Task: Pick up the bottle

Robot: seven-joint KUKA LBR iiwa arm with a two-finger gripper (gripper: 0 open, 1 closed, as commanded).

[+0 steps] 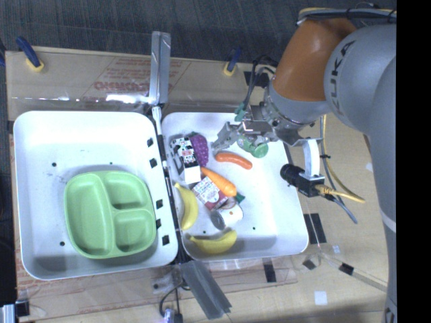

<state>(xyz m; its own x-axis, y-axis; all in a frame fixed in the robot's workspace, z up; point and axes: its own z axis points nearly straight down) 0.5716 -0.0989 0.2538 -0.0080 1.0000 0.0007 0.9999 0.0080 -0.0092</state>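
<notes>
Two white bins side by side on a cardboard-covered tabletop, seen from above.

The hand hovers over the right bin — how far it is open cannot be told. The bottle lies near the front, among bananas, a carrot and a sausage. The left bin holds a green divided plate.

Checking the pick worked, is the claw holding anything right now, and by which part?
Cannot be told. The claw sits low over the right bin by a green thing, but no grip shows.
</notes>
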